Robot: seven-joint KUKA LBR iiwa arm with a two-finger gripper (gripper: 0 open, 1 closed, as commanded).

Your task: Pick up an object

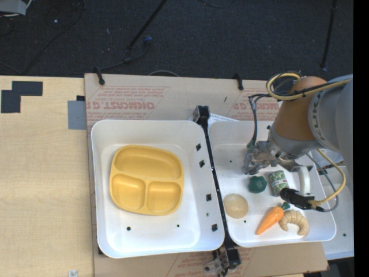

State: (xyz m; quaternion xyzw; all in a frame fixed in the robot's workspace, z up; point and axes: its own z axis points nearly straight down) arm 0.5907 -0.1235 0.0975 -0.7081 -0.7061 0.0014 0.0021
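In the right bin [230, 149] lie a dark green ball [257, 184], a small green-labelled can [278, 182], a beige round disc [235, 205], an orange carrot [269, 220] and a tan croissant [295, 221]. My gripper [252, 161] hangs low over the bin's middle, just above and left of the green ball, under the orange-banded wrist [294, 117]. Nothing shows between its fingers.
The left bin [104, 212] holds a yellow divided plate [147, 179]. A black divider [209, 172] runs between the bins. Cables [323, 192] loop around the wrist on the right. Cardboard [144, 100] lies behind the bins.
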